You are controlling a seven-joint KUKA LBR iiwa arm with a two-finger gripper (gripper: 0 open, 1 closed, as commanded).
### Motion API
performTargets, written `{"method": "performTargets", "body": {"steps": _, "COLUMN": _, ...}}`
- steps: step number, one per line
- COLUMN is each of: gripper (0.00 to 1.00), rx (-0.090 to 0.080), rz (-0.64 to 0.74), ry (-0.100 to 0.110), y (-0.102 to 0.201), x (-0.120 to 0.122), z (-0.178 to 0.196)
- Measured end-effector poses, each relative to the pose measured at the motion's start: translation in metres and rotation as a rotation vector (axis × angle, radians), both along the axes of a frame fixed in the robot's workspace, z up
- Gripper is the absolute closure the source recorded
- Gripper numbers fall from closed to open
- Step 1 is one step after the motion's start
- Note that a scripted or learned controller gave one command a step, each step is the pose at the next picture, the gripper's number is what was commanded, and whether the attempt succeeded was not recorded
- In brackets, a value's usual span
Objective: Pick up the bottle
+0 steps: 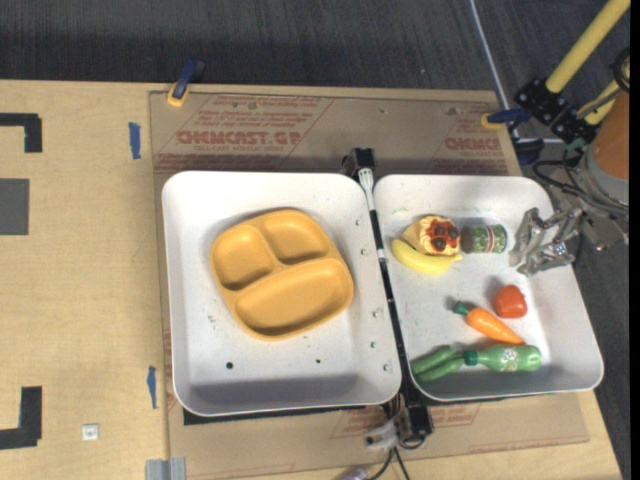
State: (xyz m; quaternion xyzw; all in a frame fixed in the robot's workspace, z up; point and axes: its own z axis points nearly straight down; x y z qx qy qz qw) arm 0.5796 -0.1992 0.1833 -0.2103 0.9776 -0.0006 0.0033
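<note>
My claw (545, 240) hangs seemingly open and empty at the right bin's (590, 343) right edge, the green bottle's (505, 358) label unreadable.

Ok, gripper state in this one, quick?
Gripper: cannot be told, open or shut; nothing visibly held. It sits over the right bin, beside the small can, away from the green bottle.
</note>
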Motion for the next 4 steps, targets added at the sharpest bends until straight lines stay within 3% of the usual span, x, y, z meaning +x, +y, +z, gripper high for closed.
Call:
{"method": "performTargets", "body": {"steps": 1, "gripper": 1.0, "rx": -0.002, "rz": 0.38, "ry": -0.002, "y": 0.004, "x": 0.051, "z": -0.095}}
{"method": "performTargets", "body": {"steps": 2, "gripper": 1.0, "rx": -0.003, "rz": 0.405, "ry": -0.001, "y": -0.024, "x": 0.038, "z": 0.021}}
{"method": "performTargets", "body": {"steps": 3, "gripper": 1.0, "rx": -0.003, "rz": 0.525, "ry": -0.001, "y": -0.024, "x": 0.068, "z": -0.096}}
{"method": "performTargets", "body": {"steps": 4, "gripper": 1.0, "rx": -0.007, "rz": 1.573, "ry": -0.001, "y": 0.01, "x": 0.082, "z": -0.097}}
